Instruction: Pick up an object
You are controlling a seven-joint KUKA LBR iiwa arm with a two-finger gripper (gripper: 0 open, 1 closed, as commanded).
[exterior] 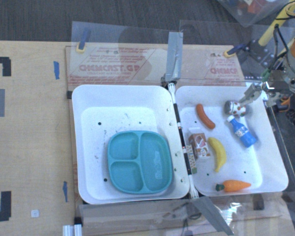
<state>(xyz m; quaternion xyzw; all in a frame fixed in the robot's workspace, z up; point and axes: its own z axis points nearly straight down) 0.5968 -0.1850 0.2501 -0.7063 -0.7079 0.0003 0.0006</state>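
Objects are seen in the right bin (278, 178): a sausage (205, 116) at the upper left, a blue bottle (242, 132) towards the right wall, a banana (217, 153) in the middle with a small carton (199, 145) just beside it, and a carrot (233, 185) near the front. The pincer (234, 107) is seen low over the bottle's cap end; whether it is wide or closed cannot be told. A teal divided plate (139, 162) is held in the left bin (88, 107) on the counter (29, 132)
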